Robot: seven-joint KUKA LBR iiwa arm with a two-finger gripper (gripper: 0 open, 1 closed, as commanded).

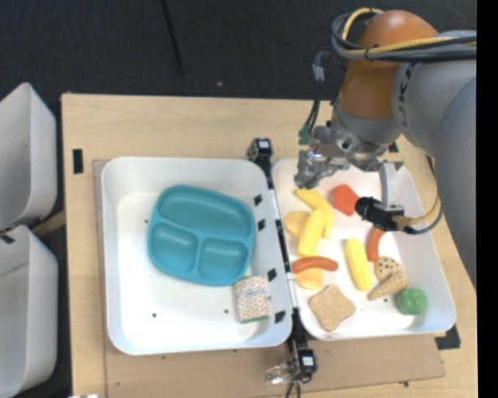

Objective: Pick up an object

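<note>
Over the far end of the right bin point(427, 301), the pincer point(313, 172) hangs just above a pile of toy food. I cannot tell how its tips are set, and nothing shows between them. Right below it lies a yellow banana point(314, 199), with a red block point(344, 198) beside it. A slice of bread point(332, 307) and a green ball point(410, 301) sit at the near end. On the left bin point(120, 313) rests a blue plate point(201, 234) and a small packet point(251, 298). Both bins sit on the table point(149, 114).
</note>
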